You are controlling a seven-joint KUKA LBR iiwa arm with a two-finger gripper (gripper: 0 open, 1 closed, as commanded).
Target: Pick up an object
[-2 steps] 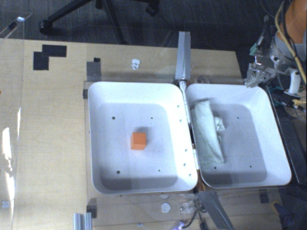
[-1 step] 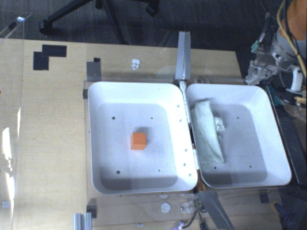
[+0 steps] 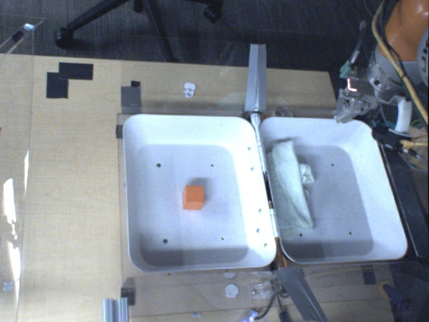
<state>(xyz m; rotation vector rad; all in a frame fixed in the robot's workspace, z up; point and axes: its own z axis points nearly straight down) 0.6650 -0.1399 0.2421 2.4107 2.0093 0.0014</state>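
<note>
My gripper (image 3: 348,107) hangs, grip state unclear; rolled white cloth (image 3: 291,186) lies below-left, long axis running toward me.

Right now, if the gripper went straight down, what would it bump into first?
Probably the back rim of the right bin, since the gripper hangs near that corner; depth is hard to judge from above.

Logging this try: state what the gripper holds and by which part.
Nothing held: the gripper hangs over the right bin's far corner, apart from the white cloth and orange block.
</note>
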